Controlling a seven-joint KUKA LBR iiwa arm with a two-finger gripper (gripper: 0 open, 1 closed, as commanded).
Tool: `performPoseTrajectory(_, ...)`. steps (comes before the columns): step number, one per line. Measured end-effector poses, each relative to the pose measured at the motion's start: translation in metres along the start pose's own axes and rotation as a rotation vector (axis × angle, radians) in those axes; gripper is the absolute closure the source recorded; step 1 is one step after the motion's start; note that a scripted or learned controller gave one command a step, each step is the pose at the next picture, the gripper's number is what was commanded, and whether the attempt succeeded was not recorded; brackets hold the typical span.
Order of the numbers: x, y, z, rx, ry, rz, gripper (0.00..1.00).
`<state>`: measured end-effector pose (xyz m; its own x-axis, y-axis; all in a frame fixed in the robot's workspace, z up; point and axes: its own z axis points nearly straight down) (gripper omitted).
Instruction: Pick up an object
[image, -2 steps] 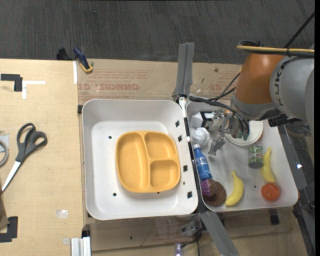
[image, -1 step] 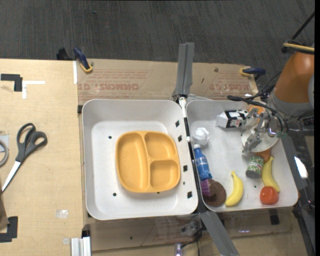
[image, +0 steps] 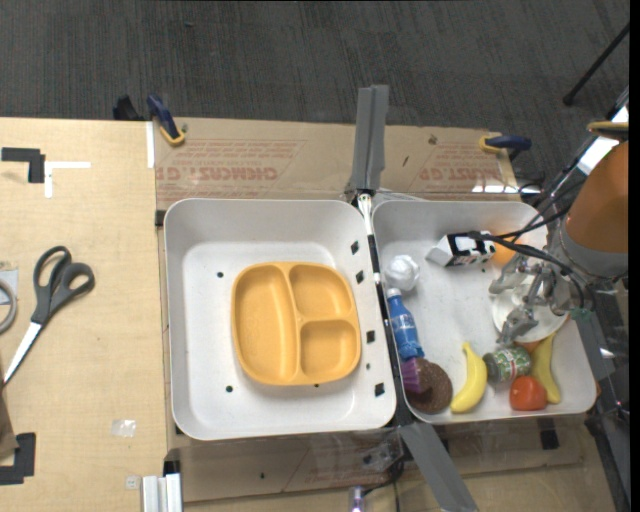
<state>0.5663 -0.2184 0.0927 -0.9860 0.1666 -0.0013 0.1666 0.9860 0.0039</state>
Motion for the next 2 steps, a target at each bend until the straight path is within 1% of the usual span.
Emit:
performPoseTrajectory(1, 0.064, -0.01, -0.006, 0.0, -0.024, 0.065, 0.0)
performPoseTrajectory(2, 0.082, 0.076, -0.007, 0.001, -0.032, -0.013, 0.0)
